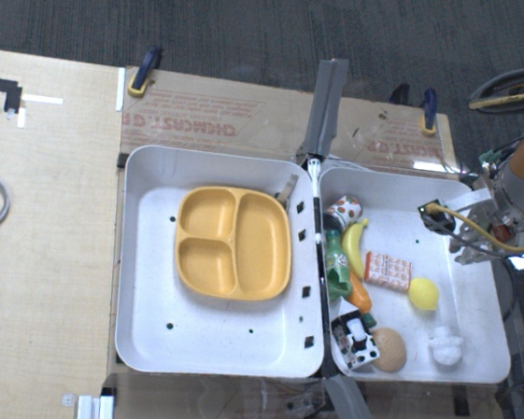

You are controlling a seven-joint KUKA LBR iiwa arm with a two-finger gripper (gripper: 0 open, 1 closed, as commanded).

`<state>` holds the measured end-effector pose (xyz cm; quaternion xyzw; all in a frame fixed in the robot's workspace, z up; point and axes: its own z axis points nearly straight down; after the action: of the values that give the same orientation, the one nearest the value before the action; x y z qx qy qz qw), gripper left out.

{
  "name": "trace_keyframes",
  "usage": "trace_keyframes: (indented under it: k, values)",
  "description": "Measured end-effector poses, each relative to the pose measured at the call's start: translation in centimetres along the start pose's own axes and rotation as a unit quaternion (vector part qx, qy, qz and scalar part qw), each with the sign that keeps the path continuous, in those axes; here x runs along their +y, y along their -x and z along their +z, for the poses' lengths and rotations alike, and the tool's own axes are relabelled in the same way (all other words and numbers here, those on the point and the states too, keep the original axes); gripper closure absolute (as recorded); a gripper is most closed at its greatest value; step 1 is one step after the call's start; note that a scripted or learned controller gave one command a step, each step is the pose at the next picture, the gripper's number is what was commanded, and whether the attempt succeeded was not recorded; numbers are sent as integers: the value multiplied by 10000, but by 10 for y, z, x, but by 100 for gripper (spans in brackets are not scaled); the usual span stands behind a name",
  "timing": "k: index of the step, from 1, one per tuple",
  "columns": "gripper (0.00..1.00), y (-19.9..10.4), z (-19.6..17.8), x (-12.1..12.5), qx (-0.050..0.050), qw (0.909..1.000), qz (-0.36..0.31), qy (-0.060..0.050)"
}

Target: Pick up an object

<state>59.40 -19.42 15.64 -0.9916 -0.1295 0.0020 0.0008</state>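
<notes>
Camera view: end effector (470,239) hangs over the right bin's (479,369) 2 o'clock corner, above bare floor, nothing between it; spread or pressed together, can't tell, cables clutter it. Probably staged at the edge before dropping onto a target. Pickable items cluster along the bin's 9 o'clock wall, likely slid there: curved banana (355,245), green bottle (336,264), flat red-white box (388,270), smooth round lemon (423,294) at centre, tan ball (389,350) at 7 o'clock, lumpy white thing (445,348) at 5 o'clock. Left bin (131,330) holds a glossy yellow three-part plate (234,244), centred. Tan table (44,226) at 9 o'clock.
</notes>
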Motion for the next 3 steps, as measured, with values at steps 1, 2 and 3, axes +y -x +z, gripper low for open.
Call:
trace_keyframes:
  k: [1,2,3]
  values:
    - [100,32,42,21,-3,9937,-1117,-3]
    - [100,6,50,27,10,9998,198,5]
    - [100,33,43,20,2,9987,-519,0]
